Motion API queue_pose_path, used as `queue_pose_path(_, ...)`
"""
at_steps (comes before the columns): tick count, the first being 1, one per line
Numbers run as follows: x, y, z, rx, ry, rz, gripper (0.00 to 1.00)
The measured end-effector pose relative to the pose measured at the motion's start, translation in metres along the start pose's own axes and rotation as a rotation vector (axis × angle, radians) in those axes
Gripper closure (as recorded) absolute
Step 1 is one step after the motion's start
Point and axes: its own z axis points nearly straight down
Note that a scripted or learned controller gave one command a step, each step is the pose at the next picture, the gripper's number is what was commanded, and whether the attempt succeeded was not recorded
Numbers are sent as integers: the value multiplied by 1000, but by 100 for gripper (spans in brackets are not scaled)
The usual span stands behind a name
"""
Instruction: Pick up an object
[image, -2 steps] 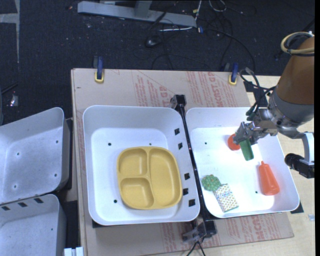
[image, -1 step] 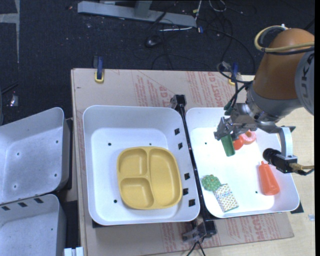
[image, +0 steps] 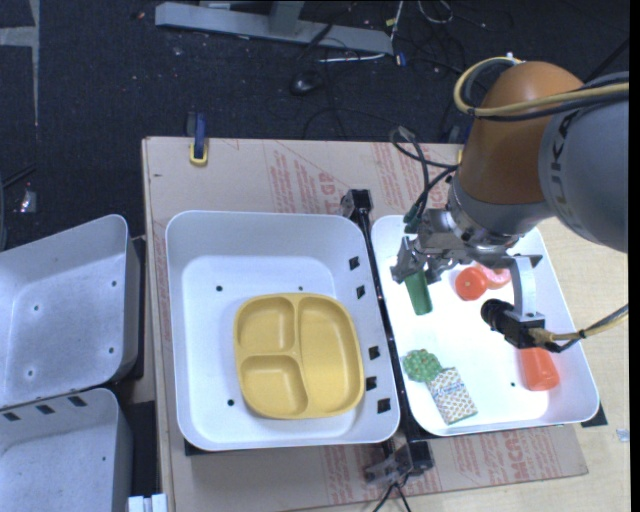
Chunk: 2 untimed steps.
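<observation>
My gripper (image: 418, 268) hangs over the upper left part of the right bin (image: 575, 400). A short green cylinder (image: 418, 295) lies or hangs tilted directly below it, its top end meeting the gripper; I cannot tell whether it is held. Just to the right sits a red-orange round object (image: 470, 284). An orange object (image: 540, 370) lies near the bin's right wall. A green knobbly item (image: 421, 365) and a patterned packet (image: 453, 394) lie at the bin's front left.
The left bin (image: 200, 250) holds a yellow divided plate (image: 298, 355). The arm's grey and orange body (image: 520, 130) covers the right bin's far corner. A black fitting with a yellow cable (image: 505, 320) hangs over the bin's middle.
</observation>
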Motion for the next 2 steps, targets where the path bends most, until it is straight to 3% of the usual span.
queue_pose_path(2,98,18,7,-5,0,-1,100)
